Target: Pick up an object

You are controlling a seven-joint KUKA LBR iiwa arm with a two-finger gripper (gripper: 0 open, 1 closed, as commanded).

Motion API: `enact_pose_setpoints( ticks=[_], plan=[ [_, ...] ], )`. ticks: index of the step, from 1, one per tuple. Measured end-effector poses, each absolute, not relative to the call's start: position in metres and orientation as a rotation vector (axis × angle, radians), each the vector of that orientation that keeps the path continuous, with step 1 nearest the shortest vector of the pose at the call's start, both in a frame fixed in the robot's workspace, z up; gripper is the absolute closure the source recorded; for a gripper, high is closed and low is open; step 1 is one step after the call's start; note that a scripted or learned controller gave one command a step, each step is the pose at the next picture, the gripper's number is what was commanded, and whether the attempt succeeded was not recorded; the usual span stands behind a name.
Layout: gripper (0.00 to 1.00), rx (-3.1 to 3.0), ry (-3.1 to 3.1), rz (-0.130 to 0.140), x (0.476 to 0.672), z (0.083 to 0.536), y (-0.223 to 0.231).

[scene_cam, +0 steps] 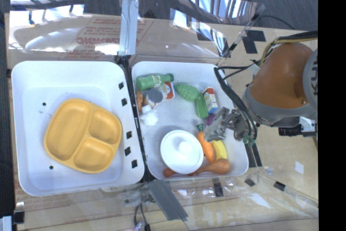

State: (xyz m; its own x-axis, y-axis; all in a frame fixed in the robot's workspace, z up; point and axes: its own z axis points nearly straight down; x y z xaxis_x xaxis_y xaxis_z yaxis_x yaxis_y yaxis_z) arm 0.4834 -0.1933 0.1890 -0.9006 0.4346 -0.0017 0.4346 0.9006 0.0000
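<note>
From above and at a slant, the camera view shows two shallow white bins side by side on the bench. The left bin (27,89) holds a yellow divided plate (82,134) with three compartments, lying flat a little left of the bin's middle. The right bin (162,70) is crowded: a green bottle (153,81) lies on its side along the far wall, a green pepper-like toy (187,92) lies just to its right, and a small bottle with a red label (210,100) sits near the right wall. A round white bowl (181,151) rests toward the near side of that bin, with an orange carrot (207,150) touching its right edge, a yellow banana-like piece (219,149) just beside the carrot, and a tan, squash-shaped toy (216,167) along the near wall. The grey arm with its orange band (281,81) reaches in from the right, and the gripper (226,126) hangs over the right side of the right bin, just above the carrot and the yellow piece. Its metal parts blur together against the clutter, so whether the pincer is spread, pressed together or pinching anything cannot be told.
</note>
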Motion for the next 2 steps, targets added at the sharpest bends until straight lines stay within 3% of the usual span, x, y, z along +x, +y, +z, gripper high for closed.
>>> enact_pose_setpoints(
  ticks=[1,2],
  plan=[
    [1.00,0.770,3.049,0.002,0.478,0.158,-0.121],
    [1.00,0.349,3.120,-0.002,0.511,0.177,-0.211]
  ],
)
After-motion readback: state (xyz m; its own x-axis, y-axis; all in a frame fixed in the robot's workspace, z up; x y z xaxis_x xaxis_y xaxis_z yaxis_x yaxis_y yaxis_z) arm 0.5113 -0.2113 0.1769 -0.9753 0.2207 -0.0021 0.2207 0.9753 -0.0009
